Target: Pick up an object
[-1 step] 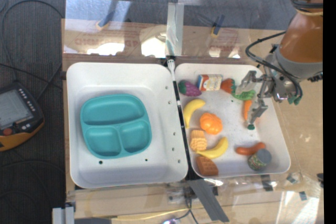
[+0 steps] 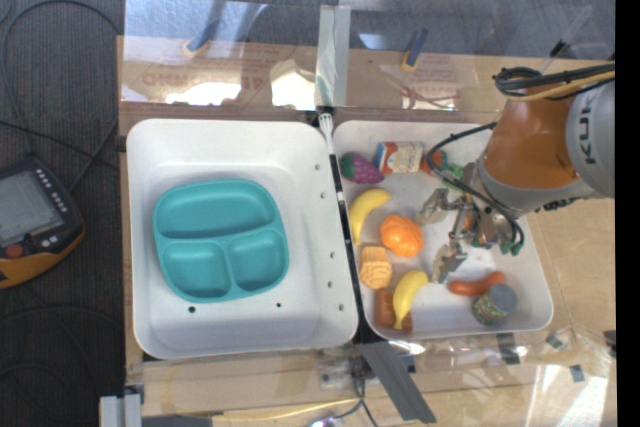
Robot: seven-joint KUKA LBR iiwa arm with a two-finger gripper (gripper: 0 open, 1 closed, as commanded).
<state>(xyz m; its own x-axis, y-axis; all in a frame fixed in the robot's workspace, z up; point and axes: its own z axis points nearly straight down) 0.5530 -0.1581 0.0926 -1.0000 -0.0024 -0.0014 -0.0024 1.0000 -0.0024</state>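
The grey arm with its orange band [image 2: 528, 150] reaches in from the right and hangs over the right-hand shallow white bin [image 2: 535, 310], its metal gripper [image 2: 455, 235] pointing down into the middle of that bin. The gripper sits among cables and linkage, and it is not possible to tell from this slanted view how it is set or whether anything is caught in it. Several toy foods lie in the right bin: a round orange fruit [image 2: 402, 236] just left of the gripper, a curved yellow banana [image 2: 366, 210] near the bin's left wall, a yellow ribbed corn cob piece [image 2: 375, 267] below it, a second smaller yellow banana [image 2: 408, 293] near the front, a red sausage-shaped piece [image 2: 476, 284] just below the gripper, and a grey-green round lump [image 2: 494, 305] in the front right corner. At the back of the bin lie a purple vegetable-like piece [image 2: 362, 169] and a small white and red carton [image 2: 400, 157] side by side. The left-hand shallow white bin [image 2: 180, 320] holds 1 teal plastic tray with 3 compartments [image 2: 220, 237], lying flat near its middle. Both bins rest on the wooden worktop [image 2: 590, 245], touching along their shared edge.
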